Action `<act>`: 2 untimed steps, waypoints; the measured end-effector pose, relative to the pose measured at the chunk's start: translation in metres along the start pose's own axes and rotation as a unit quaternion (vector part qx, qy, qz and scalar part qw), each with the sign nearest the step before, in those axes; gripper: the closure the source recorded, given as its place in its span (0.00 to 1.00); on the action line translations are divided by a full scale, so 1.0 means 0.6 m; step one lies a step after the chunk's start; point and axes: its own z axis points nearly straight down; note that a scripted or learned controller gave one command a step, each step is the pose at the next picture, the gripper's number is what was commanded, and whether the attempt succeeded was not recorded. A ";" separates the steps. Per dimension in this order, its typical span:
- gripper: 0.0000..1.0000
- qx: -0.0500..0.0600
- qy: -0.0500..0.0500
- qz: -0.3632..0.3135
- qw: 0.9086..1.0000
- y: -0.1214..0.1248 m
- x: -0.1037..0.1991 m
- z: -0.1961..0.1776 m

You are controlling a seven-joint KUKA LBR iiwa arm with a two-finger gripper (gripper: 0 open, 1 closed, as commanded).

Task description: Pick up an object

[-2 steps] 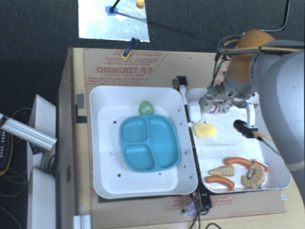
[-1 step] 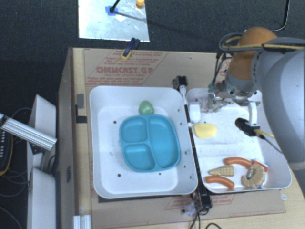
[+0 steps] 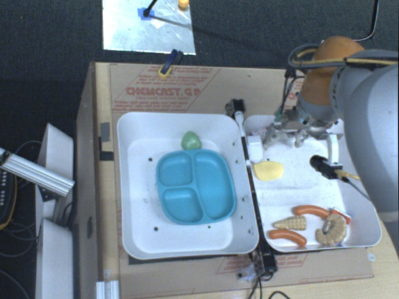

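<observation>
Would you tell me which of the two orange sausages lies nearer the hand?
The upper sausage, beside the cone-shaped piece; the other sausage lies by the bin's near rim, farther from the hand.

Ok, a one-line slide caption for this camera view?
Gripper hovers over the right bin near a yellow piece; blue tray fills the left bin.

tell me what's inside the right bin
A pale yellow piece, two orange sausages, a corn-like cone and a beige lump. The arm covers the bin's far corner.
</observation>
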 end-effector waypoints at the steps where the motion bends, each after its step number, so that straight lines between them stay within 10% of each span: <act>1: 0.00 -0.012 0.011 0.000 1.000 0.009 -0.028 -0.028; 2: 0.00 -0.015 0.007 0.002 1.000 -0.037 0.005 0.016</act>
